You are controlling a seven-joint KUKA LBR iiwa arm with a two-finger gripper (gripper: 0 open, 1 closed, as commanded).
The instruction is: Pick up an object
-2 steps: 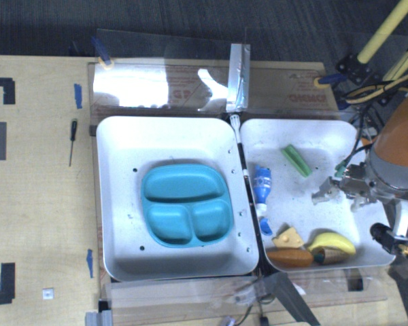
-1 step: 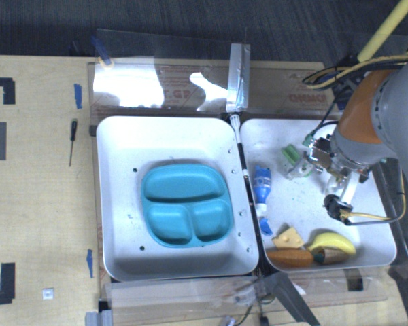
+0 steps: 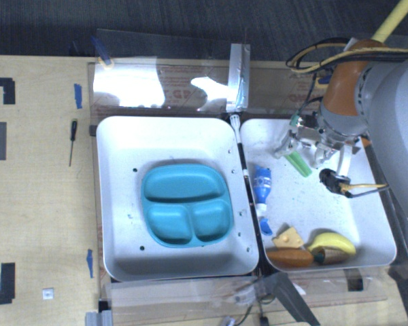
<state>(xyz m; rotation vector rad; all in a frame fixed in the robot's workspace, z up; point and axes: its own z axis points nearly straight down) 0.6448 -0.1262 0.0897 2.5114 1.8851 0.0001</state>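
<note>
Camera view, pincer (image 3: 311, 153) over green object (image 3: 300, 164), no legible writing.

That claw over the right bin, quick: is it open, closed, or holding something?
Claw: over the right bin, with a green object at its tip; whether it is open, closed or gripping that object cannot be told.

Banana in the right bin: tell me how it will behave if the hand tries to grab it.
The banana is curved and smooth, so it may rock or slip under a pinch. It lies against the bin's near wall beside a brown item, leaving little finger room. It looks like light toy food, probably stiff, though that is uncertain.
</note>
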